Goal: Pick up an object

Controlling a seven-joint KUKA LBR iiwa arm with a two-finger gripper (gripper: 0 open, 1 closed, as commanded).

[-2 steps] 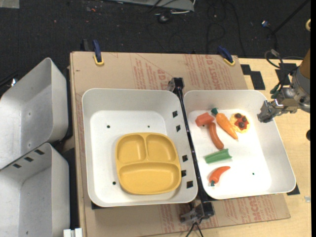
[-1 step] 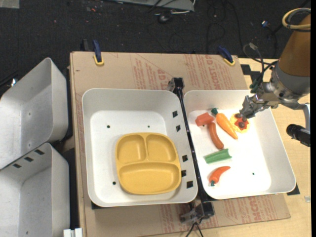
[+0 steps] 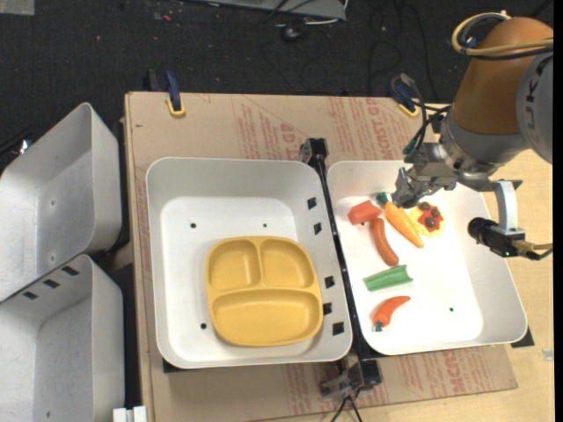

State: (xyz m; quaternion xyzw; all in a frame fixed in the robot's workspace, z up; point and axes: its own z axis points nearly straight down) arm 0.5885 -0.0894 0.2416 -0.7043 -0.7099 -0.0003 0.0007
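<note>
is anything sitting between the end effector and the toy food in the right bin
Nothing visible does. The end effector hangs directly over the cluster at the back of the right bin, beside the orange carrot and red piece.

Orange carrot (image 3: 405,224) lies slanted in the right bin (image 3: 493,310), beside a sausage (image 3: 384,243).

- Two bins sit side by side on the worktop (image 3: 220,126), the left bin (image 3: 167,236) touching the right bin (image 3: 493,315) along a middle seam.
- A divided plate (image 3: 262,290) lies in the left bin, toward its near side.
- In the right bin's left half: a carrot (image 3: 403,222) farthest back, a sausage (image 3: 384,242) just left of it, a bean pod (image 3: 388,278) nearer, a chilli pepper (image 3: 390,309) nearest.
- The claw (image 3: 406,190) hangs over the carrot's far end.
</note>
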